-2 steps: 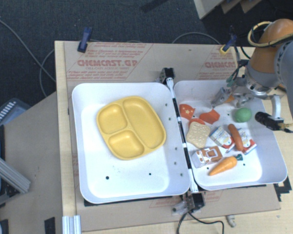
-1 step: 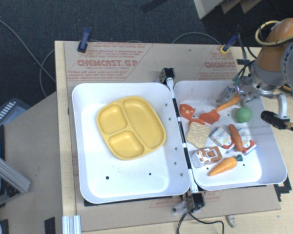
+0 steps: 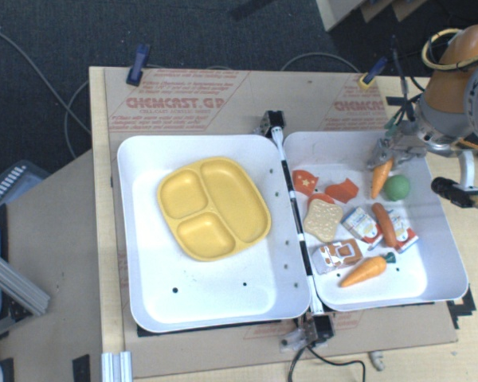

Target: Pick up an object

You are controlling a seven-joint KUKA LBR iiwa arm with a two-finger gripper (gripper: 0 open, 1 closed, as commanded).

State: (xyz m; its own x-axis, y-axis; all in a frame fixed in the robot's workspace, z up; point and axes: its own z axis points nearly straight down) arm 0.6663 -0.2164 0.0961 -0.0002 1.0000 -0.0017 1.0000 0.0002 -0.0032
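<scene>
- Leftmost, the left bin [image 3: 135, 213] holds a yellow divided plate [image 3: 213, 207] lying flat near its middle; nothing about it looks touched, and it seems no part of the present reach.
- Next, along the seam between the bins, a black clip [image 3: 273, 120] sits at the far edge of the worktop [image 3: 103, 134].
- Then the right bin [image 3: 442, 269] carries all the small things: a red-orange piece [image 3: 304, 181] and another orange scrap [image 3: 342, 189], a slice of toy bread [image 3: 323, 217], a printed packet [image 3: 339, 253], a wrapped packet [image 3: 360, 224], a toy sausage [image 3: 385, 224], a large carrot [image 3: 364, 270] near the front, a green ball [image 3: 397, 187], and a small carrot [image 3: 380, 178] standing tilted at the far side.
- Rightmost, the gripper [image 3: 392, 153] hangs just above the top of the small carrot, seemingly touching it; whether it is open or closed I cannot tell, for the parts blur together there.
- Judged from this, the pick is at the approach or grasp step: the small carrot's lower end appears to rest in the bin, so the lift is left to do.
</scene>
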